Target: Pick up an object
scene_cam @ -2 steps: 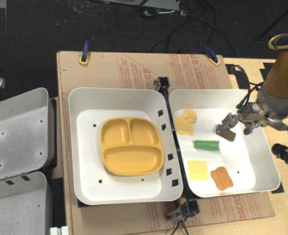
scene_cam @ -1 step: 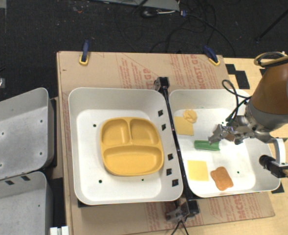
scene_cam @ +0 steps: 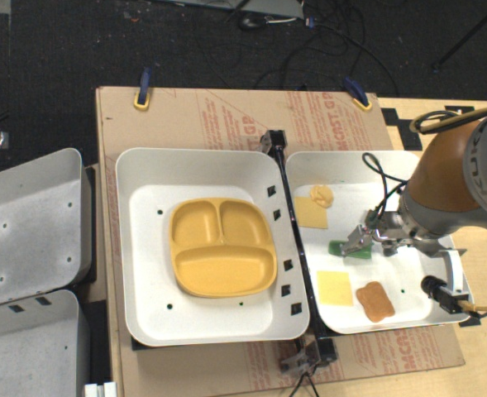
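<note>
Green plastic piece (scene_cam: 348, 250) lies mid right white bin (scene_cam: 408, 325), metal two-finger gripper (scene_cam: 360, 241) low at its right end, whether spread or pinching I cannot tell; best seat it squarely across the piece before lifting.

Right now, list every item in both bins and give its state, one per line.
Yellow divided plate: upright in the left bin, compartments bare.
Green object: in the right bin, at the gripper tip; grasp not discernible.
Yellow square: lying flat, untouched.
Brown piece: lying flat beside the yellow square.
Pale yellow slice: flat near the divider.
Small round yellow piece: resting at the slice's upper edge.
</note>
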You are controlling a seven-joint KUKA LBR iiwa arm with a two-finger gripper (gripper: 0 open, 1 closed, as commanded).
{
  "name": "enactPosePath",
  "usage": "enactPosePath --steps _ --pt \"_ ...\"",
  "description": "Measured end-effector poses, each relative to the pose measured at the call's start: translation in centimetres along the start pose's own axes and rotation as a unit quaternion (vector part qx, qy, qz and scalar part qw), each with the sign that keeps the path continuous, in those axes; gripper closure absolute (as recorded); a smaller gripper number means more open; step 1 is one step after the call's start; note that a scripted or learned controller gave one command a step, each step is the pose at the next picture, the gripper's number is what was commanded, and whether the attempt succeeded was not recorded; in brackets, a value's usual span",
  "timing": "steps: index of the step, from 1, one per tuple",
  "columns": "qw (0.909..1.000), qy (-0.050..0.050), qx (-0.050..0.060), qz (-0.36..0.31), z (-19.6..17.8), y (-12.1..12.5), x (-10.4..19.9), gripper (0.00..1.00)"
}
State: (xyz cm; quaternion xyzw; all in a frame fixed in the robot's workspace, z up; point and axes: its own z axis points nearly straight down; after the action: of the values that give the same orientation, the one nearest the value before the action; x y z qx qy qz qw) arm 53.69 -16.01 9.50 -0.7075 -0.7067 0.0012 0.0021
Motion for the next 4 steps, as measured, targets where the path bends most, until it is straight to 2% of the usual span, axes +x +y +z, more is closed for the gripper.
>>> enactPosePath --steps 1,3,4 --pt "1.0000 -0.001 -0.002 0.001 -1.3 0.1 -0.1 1.00" --pt "1.0000 -0.002 -0.005 -0.001 -10.8 -0.9 0.1 1.00" --pt "1.0000 -0.002 -0.006 -0.002 -17.0 -1.4 0.2 1.00"
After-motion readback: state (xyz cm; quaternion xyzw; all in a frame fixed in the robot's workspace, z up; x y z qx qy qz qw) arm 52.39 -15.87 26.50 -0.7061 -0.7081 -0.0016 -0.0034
